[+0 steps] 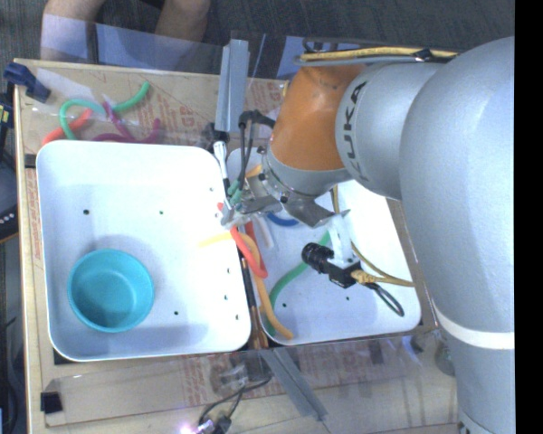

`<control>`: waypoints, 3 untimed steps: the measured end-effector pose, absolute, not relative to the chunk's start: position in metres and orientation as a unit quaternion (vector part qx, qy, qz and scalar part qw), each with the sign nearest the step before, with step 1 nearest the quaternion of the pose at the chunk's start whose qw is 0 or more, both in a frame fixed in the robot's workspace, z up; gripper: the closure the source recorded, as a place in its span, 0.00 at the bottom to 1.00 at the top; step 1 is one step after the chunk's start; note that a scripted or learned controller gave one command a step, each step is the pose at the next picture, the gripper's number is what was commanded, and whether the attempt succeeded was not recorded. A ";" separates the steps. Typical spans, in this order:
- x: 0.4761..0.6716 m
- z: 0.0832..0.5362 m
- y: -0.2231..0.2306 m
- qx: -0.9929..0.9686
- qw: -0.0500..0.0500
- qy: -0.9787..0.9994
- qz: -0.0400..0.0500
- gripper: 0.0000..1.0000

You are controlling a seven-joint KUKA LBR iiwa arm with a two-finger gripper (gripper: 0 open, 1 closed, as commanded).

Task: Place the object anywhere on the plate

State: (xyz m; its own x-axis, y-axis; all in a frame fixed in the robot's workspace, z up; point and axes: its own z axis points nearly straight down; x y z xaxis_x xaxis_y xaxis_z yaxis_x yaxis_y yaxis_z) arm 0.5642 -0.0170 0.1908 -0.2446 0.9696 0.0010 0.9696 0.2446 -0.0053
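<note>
Plate (111, 289): blue, round, low in the left bin (90, 179), near its front-left corner, nothing on it. Object: hard to single out; several thin rubbery strips at the seam between the bins, a red one (250, 253) slanting across the shared rim, an orange one (270, 315) running down the right bin's (380, 319) left edge, a green curl (285, 280) just beside. Gripper (244, 208) directly above the red strip's upper end, under the orange band of the arm (380, 125). Cannot tell whether apart, together or clamped on anything; too cluttered there. Plate down and to the left of the gripper, well apart, across open bin floor. Likely need: a firm hold first, then a diagonal carry towards that corner.
</note>
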 end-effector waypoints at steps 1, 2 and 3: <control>0.524 0.191 0.048 -0.519 0.002 -0.855 0.002 1.00; 0.526 0.163 0.115 -0.415 0.003 -0.910 0.003 1.00; 0.495 0.166 0.145 -0.390 0.002 -0.921 0.002 1.00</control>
